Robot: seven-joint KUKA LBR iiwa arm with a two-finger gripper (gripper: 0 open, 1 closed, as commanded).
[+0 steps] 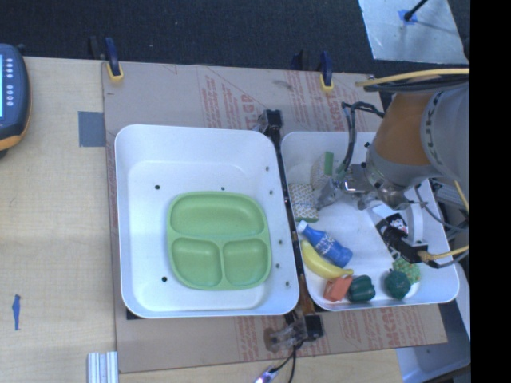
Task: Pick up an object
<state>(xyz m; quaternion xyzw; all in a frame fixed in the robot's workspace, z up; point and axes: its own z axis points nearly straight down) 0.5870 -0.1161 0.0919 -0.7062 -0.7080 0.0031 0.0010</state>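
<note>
1. Banana (322, 262): lies in the right bin (363, 300) near its front-left corner, touching a blue bottle (326, 245).
2. Arm (415, 138): reaches in from the right, wrist bent down over the right bin.
3. End effector (335, 191): low near the bin's left wall; grip state cannot be determined.
4. Left bin (136, 214): holds a green divided tray (218, 239) with open margin around it.

Your arm (415, 142) reaches in from the right, orange band uppermost, wrist angled down and leftward. The gripper (335, 194) sits low (finger state unreadable here).
</note>
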